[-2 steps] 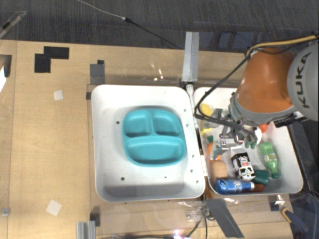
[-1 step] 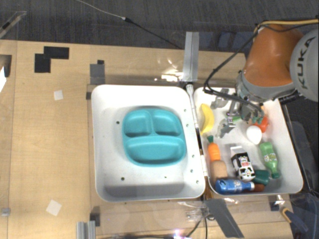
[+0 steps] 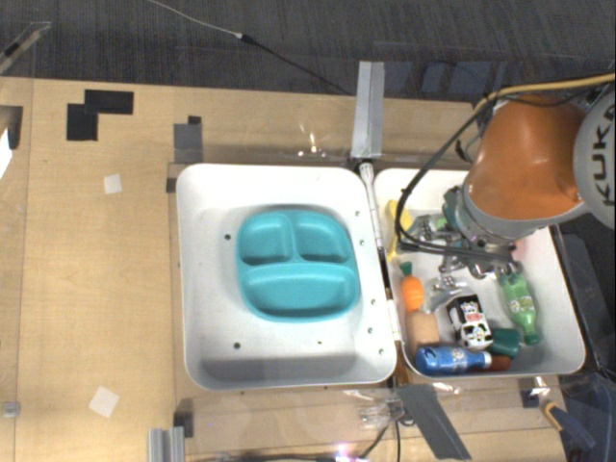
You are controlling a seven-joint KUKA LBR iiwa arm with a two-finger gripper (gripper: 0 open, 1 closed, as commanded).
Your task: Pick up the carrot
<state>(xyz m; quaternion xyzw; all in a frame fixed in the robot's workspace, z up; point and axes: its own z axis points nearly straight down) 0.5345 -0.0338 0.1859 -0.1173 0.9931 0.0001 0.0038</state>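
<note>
Left bin (image 3: 207, 258): teal tray (image 3: 294, 263). Right bin (image 3: 563, 325): carrot (image 3: 412, 294).

A small orange carrot (image 3: 412, 294) with a stub of green at its far end lies in the right-hand white bin (image 3: 568, 345), close against that bin's left wall. It rests lengthwise, its green tip pointing to the far side and its blunt orange end toward the near side, where it meets a tan, rounded item (image 3: 422, 330). A blue bottle (image 3: 452, 359) lies on its side farther toward the near edge, and a green bottle (image 3: 520, 301) sits well apart to the right.
</note>
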